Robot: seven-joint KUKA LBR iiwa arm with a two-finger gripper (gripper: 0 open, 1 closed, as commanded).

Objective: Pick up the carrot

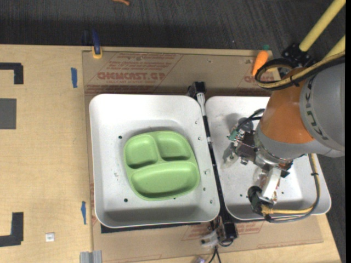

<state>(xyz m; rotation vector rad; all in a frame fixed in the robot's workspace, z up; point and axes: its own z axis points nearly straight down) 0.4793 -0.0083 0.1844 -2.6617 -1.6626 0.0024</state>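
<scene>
Two shallow white bins are sitting side by side, and the right bin (307,199) is serving as the landmark. The carrot (260,64) is lying outside the right bin, just beyond its far rim on the brown cardboard sheet (164,70), with its green top pointing away from the bin. The grey and orange arm (285,119) is hanging over the middle of the right bin, and the gripper (241,142) is hovering low above the bin's floor, well apart from the carrot. The wrist and cables are hiding the business end, so whether it is released or clenched cannot be told; nothing orange is showing beneath it.

Judging by its look, the carrot is probably a small toy: light, fairly stiff, smooth and tapered, so likely to be slipping or rolling under a poor pinch. Taking it across the thick part of the orange body, below the green top, seems the safest hold. The left bin (104,147), beside the right bin, is carrying a green divided plate (159,166).
</scene>
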